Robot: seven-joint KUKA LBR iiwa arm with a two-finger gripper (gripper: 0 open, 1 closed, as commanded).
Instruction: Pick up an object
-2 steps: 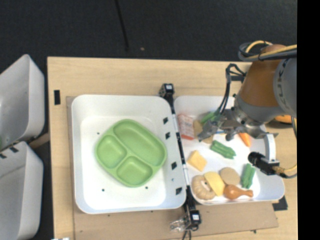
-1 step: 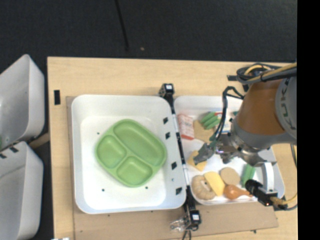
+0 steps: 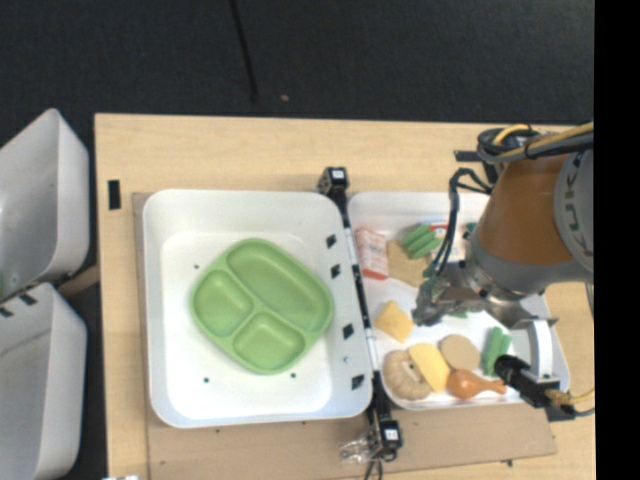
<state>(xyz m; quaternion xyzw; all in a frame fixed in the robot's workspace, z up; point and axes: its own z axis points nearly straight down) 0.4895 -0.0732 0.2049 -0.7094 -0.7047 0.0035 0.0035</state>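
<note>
The arm reaches down into the right bin, its gripper near the cheese; grip state unclear.

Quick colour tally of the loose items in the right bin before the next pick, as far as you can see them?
Green: 2, one at the back, one near the arm
Yellow: 2
Tan or beige: 3
Orange: 1
Red and white packet: 1
Total: 9 visible; the arm may hide more.
</note>
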